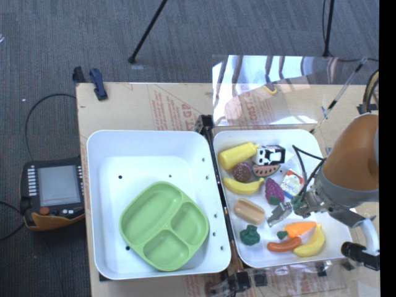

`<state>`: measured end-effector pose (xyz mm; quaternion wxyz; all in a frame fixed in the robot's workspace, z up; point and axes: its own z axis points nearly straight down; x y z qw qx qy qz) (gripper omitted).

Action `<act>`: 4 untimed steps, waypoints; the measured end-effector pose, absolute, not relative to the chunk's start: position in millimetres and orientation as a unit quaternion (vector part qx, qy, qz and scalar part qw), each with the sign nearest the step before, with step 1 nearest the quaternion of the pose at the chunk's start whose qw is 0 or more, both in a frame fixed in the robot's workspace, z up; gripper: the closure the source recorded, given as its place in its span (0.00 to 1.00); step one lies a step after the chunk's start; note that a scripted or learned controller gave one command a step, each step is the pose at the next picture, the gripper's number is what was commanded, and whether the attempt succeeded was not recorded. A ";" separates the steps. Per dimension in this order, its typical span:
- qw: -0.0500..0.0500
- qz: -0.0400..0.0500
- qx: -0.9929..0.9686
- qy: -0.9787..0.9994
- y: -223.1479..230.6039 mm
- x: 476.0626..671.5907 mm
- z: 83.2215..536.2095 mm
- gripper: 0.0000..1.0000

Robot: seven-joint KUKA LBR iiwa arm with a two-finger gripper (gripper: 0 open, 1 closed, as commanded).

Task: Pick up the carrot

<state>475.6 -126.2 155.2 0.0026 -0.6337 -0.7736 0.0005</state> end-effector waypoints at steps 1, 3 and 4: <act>0.007 0.000 -0.577 -0.816 -185.3 473.2 84.0 0.00; 0.011 -0.002 -0.581 -0.814 -185.1 473.3 102.5 1.00; 0.003 -0.001 -0.630 -0.776 -103.0 476.8 165.4 1.00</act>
